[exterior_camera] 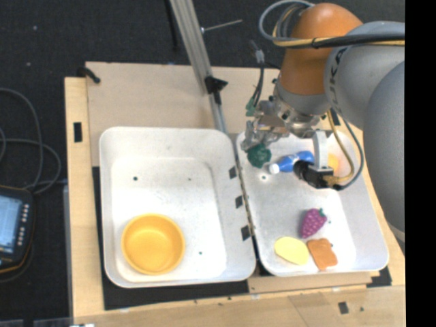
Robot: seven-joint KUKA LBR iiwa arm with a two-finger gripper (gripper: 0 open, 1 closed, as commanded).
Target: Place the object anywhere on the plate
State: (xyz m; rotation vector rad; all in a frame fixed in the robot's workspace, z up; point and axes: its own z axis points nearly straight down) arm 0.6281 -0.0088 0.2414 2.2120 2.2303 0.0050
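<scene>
The gripper (257,144) hangs at the right bin's (354,251) upper left, a dark green object (258,157) just beneath; I cannot tell its jaws' state. A firm hold should be confirmed before carrying toward the yellow plate (153,243), lower left.

Even, fairly bright light falls from above me — the two white bins (170,203) nearly wash out, their rims glaring softly. Shadows stay faint and short under my arm (354,67). The dark floor swallows detail. The picture is soft and grainy throughout — small things near my wrist blur together.
</scene>
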